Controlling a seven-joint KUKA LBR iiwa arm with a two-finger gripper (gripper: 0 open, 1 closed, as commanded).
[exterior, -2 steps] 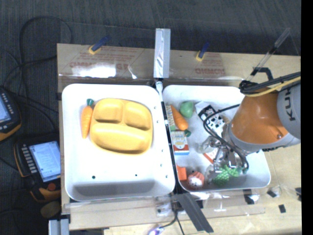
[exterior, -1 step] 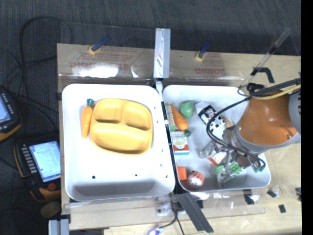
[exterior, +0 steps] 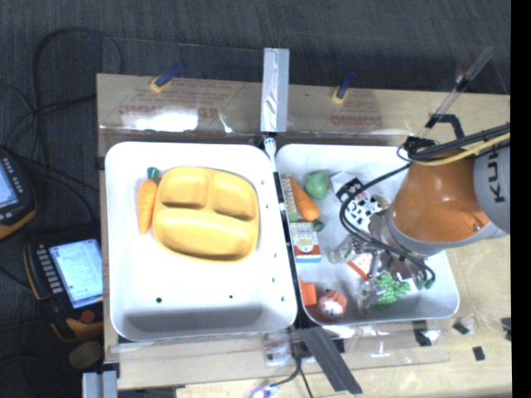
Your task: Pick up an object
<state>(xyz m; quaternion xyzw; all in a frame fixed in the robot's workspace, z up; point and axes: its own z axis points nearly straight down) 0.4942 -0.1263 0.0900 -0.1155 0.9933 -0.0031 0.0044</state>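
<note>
The claw (exterior: 380, 270) is hanging low over the near right part of the right bin (exterior: 444, 303), under the orange band (exterior: 436, 201) of the grey arm (exterior: 498, 191). From where I am standing I cannot tell how wide it is set or whether it is gripping anything; the wrist and a tangle of black cables (exterior: 365, 187) are covering most of it.

Directly beneath it, a green leafy toy (exterior: 388, 288), something like a bunch of broccoli or lettuce, is lying on the bin floor, with a small red-and-white piece (exterior: 362, 265) just beside it on the far left. That green toy is looking like the likeliest target, since it is sitting almost straight under the claw and only slightly toward the near edge. It is a bushy clump with no clear long axis, so the approach angle probably matters little.

Further left in the same bin, a small carton (exterior: 305, 242), a carrot (exterior: 302, 201), a green round fruit (exterior: 318, 184) and a red-and-white ball (exterior: 333, 303) are lying well apart from the claw. In the left bin (exterior: 124, 247), a yellow divided tray (exterior: 207, 212) is resting with another carrot (exterior: 147, 203) touching its left side.
</note>
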